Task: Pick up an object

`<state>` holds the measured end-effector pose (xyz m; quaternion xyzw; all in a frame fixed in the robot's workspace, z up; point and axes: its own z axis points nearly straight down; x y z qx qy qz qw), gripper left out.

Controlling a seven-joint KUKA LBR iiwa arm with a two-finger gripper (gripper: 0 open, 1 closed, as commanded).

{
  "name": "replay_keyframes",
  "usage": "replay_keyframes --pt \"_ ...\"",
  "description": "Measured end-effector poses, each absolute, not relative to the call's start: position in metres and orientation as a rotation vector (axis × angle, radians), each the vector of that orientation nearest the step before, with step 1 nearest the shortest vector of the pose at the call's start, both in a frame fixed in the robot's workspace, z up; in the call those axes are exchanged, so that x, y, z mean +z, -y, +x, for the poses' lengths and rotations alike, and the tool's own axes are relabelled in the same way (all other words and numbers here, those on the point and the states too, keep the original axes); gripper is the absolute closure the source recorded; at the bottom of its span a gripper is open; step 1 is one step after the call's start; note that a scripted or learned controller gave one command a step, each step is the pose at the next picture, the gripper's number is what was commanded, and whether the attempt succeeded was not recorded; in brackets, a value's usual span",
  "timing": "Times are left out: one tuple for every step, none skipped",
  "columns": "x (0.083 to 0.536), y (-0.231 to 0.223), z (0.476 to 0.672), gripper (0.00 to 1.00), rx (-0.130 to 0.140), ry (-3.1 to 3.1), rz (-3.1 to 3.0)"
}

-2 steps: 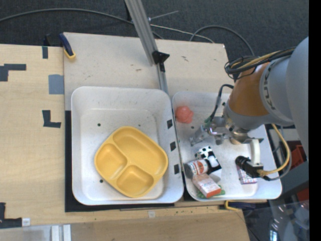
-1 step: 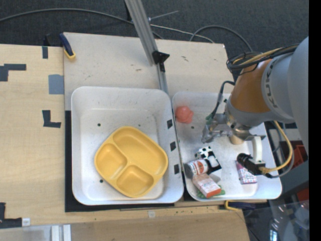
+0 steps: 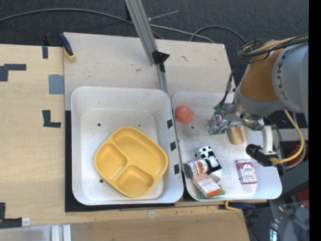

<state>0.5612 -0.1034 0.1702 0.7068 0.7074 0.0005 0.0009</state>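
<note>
Hand (image 3: 218,126) (grip state unclear) hovers near a round pink ball (image 3: 184,114) in the glossy right bin (image 3: 261,190).

This looks like a robotics lab — a plywood bench (image 3: 30,134) marked with bits of grey tape (image 3: 56,83), standing on dark carpet (image 3: 210,4) where loose cables (image 3: 200,33) trail. A metal pole (image 3: 143,24) rises from the bench, and a grey-and-orange robot arm (image 3: 273,79) reaches over two white bins (image 3: 80,149) — a test setup, not a home.

A tan cylinder (image 3: 235,134) lies in the right bin (image 3: 266,187), touching the tool (image 3: 219,125).
</note>
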Motion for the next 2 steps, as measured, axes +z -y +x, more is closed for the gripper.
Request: replay_keyframes --pt "0.215 0.097 0.558 1.00 0.003 -2.222 2.218" --pt "0.278 0.098 0.560 1.00 0.005 -2.220 2.216"
